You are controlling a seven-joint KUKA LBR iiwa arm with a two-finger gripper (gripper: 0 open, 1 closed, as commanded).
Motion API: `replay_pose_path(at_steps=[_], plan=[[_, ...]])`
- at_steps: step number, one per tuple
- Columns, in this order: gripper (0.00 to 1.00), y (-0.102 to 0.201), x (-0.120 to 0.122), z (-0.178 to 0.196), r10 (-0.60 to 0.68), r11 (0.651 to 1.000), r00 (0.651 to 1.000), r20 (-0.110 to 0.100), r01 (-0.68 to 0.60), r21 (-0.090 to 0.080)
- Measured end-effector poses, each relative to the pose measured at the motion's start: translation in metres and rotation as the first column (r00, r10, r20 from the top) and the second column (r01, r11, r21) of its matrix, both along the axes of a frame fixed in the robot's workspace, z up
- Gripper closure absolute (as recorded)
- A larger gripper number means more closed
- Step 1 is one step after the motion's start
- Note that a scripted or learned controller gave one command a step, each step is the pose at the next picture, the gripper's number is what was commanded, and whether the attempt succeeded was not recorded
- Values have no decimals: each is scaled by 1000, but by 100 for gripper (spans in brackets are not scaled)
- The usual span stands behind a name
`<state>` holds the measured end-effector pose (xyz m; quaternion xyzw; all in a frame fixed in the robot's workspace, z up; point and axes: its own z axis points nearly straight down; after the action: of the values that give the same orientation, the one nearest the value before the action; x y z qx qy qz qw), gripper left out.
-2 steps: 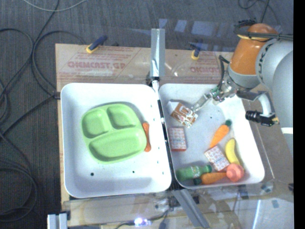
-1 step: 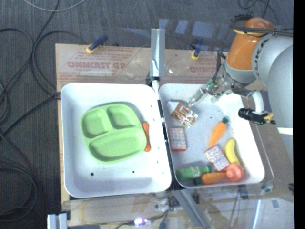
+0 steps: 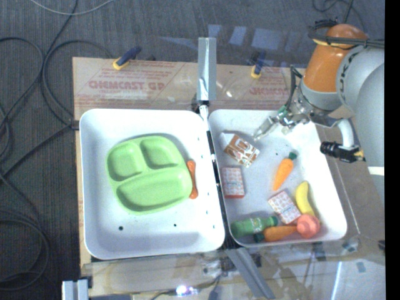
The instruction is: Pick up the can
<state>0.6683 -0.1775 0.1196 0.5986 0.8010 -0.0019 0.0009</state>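
Observation:
A small brown and white item (image 3: 241,150) that looks like the can lies tilted in the upper left part of the right bin (image 3: 335,186). My gripper (image 3: 270,126) hangs over the back of that bin, up and to the right of the item and apart from it. It points down to the left, toward the item. Nothing hangs from it. The grey arm with its orange band (image 3: 326,67) reaches in from the upper right.
The right bin also holds a red checked box (image 3: 232,182), a carrot (image 3: 283,172), a banana (image 3: 303,197), a second checked box (image 3: 284,206), a green bottle (image 3: 255,224) and a pink piece (image 3: 307,225). The left bin (image 3: 94,167) holds a green divided plate (image 3: 149,172).

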Motion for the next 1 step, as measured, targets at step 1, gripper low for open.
replay_pose_path(at_steps=[1], plan=[[0, 22, 0, -16, 23, 1000, 1000, 1, -23, 1]])
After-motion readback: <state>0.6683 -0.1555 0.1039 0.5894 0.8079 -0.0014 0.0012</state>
